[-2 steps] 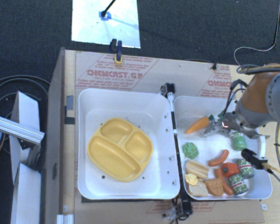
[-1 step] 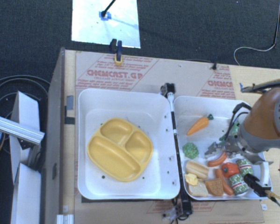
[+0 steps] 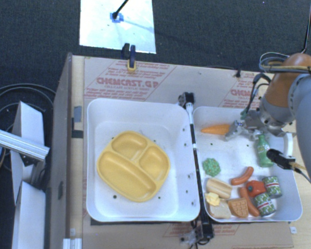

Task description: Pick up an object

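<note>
**Gripper low over the right bin's far edge, by the carrot**

Down at the far edge of the right bin [image 3: 294, 207], the gripper [image 3: 237, 130] sits low, with the grey arm [image 3: 307, 98] and its orange band [image 3: 299, 62] coming in from the right. Whether anything is pinched, or how the claw stands, I cannot tell; the wrist hides that part. An orange carrot [image 3: 215, 130] lies along the bin's far edge, its thick end just beside the gripper. A green bottle [image 3: 262, 149] lies near the bin's right wall, close under the wrist.

Toward the bin's middle rests a green broccoli piece [image 3: 211, 166]. The rest crowds the near right corner: a sausage [image 3: 242, 176], a red tomato [image 3: 254, 188], two green-labelled cans [image 3: 269, 195], a waffle [image 3: 239, 207], a pale bread roll [image 3: 218, 188] and a yellow cheese piece [image 3: 212, 200], mostly touching one another.

The left bin [image 3: 97, 196] holds a yellow divided tray [image 3: 133, 165] lying flat near its centre. Both bins sit on a cardboard sheet [image 3: 147, 79].
</note>
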Controlling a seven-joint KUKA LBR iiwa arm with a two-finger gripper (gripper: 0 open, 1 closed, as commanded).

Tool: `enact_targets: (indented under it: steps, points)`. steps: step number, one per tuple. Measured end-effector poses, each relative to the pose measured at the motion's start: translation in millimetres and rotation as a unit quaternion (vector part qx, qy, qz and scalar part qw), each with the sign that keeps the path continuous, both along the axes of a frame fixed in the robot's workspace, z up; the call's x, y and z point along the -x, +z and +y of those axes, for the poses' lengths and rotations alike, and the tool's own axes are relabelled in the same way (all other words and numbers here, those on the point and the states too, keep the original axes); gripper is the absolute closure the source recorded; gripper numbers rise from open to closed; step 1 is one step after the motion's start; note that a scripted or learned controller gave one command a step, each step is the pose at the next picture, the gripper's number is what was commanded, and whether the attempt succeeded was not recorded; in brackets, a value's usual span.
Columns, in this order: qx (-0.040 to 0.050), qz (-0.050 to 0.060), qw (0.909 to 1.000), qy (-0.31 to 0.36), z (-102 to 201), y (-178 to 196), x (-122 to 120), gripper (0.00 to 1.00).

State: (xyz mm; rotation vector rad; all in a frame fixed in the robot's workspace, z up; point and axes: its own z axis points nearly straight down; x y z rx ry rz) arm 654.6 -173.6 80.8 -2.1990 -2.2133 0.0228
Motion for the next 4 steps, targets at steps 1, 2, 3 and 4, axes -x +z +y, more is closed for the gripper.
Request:
enact_targets:
  steps: [1,2,3,4]
  points:
    - [0.0034,-0.014,0.9999,-0.002,-20.8,58.1,84.5,0.0]
    - [0.0023,-0.013,0.9999,-0.001,-31.2,2.8,8.5,0.0]
    - [0.0032,-0.014,0.9999,-0.002,-26.5,56.0,90.4,0.0]
    - [0.002,-0.018,0.9998,-0.002,-28.2,10.7,-17.9,0.0]
